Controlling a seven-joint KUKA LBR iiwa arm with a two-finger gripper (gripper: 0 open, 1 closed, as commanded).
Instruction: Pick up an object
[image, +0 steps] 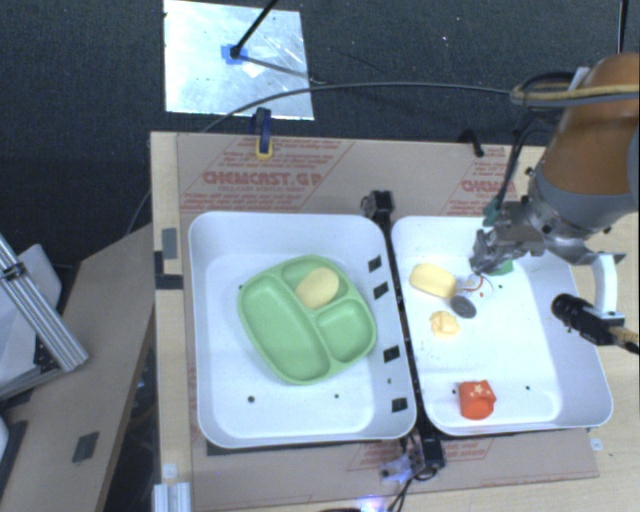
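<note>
yellow block (433, 280) lies just left of the gripper (489, 262).

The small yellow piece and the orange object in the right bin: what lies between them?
In the camera view, only bare white floor of the right bin lies between the small yellow piece and the orange object.
</note>
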